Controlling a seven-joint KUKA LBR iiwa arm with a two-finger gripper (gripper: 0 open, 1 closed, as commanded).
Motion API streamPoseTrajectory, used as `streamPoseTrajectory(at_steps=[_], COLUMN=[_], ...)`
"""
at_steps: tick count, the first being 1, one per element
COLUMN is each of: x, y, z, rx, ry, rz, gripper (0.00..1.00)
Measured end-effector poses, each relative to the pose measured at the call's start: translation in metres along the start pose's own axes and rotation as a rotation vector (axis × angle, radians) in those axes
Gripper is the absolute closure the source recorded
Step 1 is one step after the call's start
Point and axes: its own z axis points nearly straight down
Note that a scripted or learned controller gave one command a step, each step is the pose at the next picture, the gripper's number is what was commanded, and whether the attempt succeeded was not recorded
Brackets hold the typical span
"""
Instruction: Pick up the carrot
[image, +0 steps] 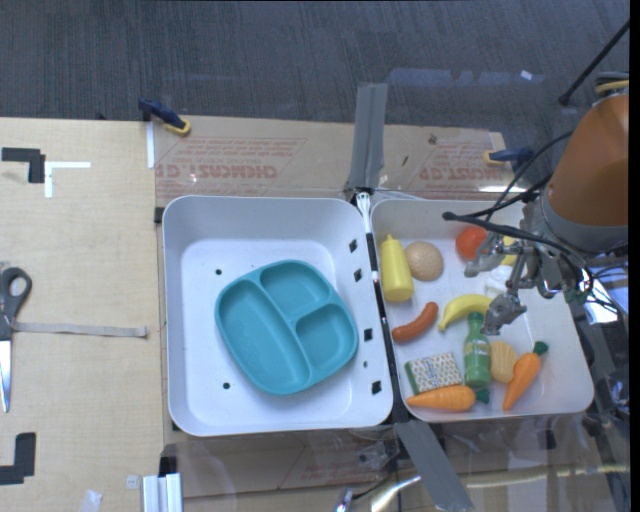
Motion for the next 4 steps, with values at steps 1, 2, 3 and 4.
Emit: streamPoseTrajectory(at_steps=[1, 2, 3, 4], x=[0.065, 0.061, 0.052, 0.049], y=[-0.085, -0.1, -0.061, -0.059], z=[0.044, 0.113, 0.113, 0.103], rx=[0.001, -0.001, 0.0, 0.002], ry=[-0.001, 0.0, -0.002, -0.008], rz=[-0.11, -0.354, -0.519, -0.524], gripper=[0.0, 0.0, 0.0, 1.0])
